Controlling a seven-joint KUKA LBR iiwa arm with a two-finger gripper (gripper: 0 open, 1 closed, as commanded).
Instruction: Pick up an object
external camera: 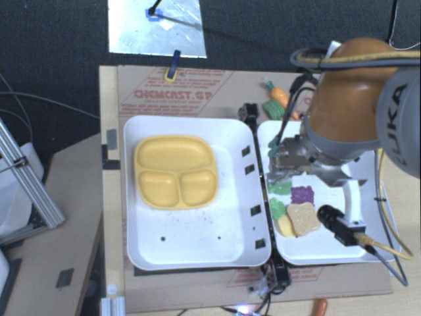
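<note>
Camera view: end effector low in right bin, just far of the green piece; finger state can't tell. Centre on one piece, clear of bread and purple piece, before closing.

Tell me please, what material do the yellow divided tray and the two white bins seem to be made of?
The yellow divided tray looks like moulded plastic with a matte finish: one even colour, soft rounded rims between its three compartments. The left white bin and the right white bin look like thin formed plastic, smooth and slightly glossy, with rounded corners; the material cannot be told for certain from above.
</note>
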